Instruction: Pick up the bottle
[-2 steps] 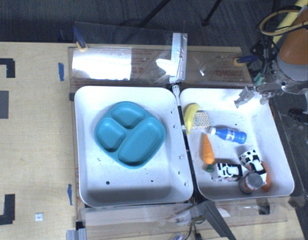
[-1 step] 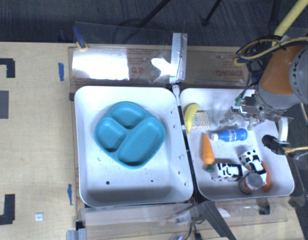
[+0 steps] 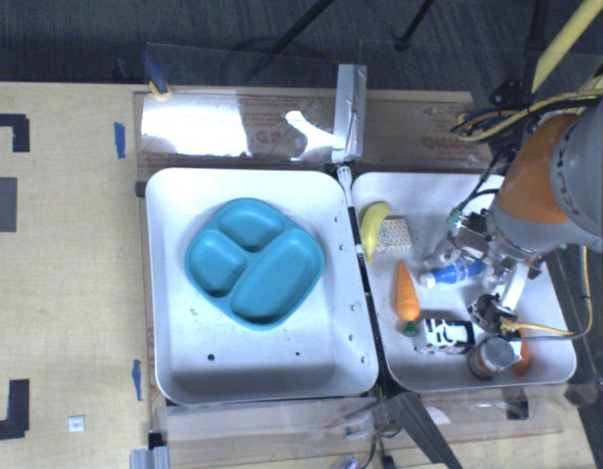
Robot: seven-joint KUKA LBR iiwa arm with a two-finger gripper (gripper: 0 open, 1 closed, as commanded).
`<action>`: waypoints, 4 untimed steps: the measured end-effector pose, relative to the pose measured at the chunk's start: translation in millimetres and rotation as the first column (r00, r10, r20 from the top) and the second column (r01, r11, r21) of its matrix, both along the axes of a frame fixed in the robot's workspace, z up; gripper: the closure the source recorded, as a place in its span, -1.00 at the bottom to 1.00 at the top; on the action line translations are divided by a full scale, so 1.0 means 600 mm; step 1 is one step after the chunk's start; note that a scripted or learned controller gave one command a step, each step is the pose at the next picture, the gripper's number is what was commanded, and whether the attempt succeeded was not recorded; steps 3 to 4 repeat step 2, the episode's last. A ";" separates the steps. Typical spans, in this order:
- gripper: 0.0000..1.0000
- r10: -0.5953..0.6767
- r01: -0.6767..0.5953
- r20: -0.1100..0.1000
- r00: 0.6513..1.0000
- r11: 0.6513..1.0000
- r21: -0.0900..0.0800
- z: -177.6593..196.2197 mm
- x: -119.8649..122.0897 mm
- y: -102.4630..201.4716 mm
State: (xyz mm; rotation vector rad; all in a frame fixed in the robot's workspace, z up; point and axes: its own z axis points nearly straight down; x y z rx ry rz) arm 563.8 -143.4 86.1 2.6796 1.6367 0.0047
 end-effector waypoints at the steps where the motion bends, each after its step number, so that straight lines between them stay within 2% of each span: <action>1: 1.00 -0.001 0.001 -0.001 1.000 1.000 0.001 0.014 0.002 -0.001; 2: 1.00 0.106 -0.106 -0.008 0.994 0.994 0.000 0.150 0.089 0.058; 4: 1.00 0.106 -0.106 -0.008 0.994 0.994 0.000 0.150 0.089 0.058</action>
